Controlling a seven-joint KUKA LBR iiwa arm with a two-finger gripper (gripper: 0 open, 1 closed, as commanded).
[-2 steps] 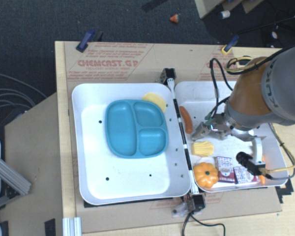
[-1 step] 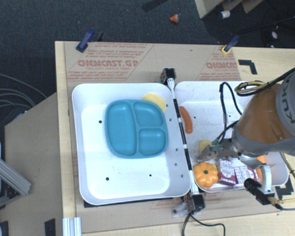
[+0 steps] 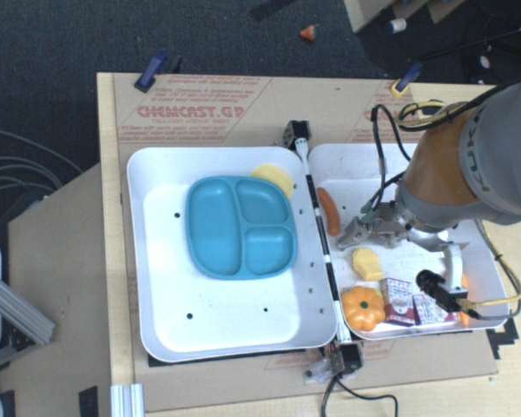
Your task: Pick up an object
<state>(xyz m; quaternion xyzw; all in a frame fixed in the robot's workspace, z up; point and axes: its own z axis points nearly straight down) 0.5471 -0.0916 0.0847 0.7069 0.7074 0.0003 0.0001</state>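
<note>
1. Dark carpet surrounds a pale worktop (image 3: 113, 259) topped with brown printed cardboard, on which two shallow white bins sit side by side.
2. One bin, the left bin (image 3: 156, 320) in the view, holds a blue divided plate (image 3: 240, 227) and a yellow piece (image 3: 275, 177) just beyond the plate's far corner.
3. Its neighbour, the right bin (image 3: 347, 159), holds the likely targets: an orange sausage-shaped piece (image 3: 329, 210) by the dividing wall, a pale yellow chunk (image 3: 367, 262), a small orange pumpkin (image 3: 364, 308) at the near corner, and a printed packet (image 3: 410, 303) just beside it.
4. From the right, the grey arm (image 3: 495, 159) with its orange band reaches over this bin, and the claw (image 3: 371, 224) hangs low between the sausage piece and the yellow chunk.
5. I cannot tell whether the claw is released or clenched; nothing is visibly caught in it.
6. By my reading, the task is at the approach stage: every object lies in its bin, so gripping and lifting remain to be done.
</note>
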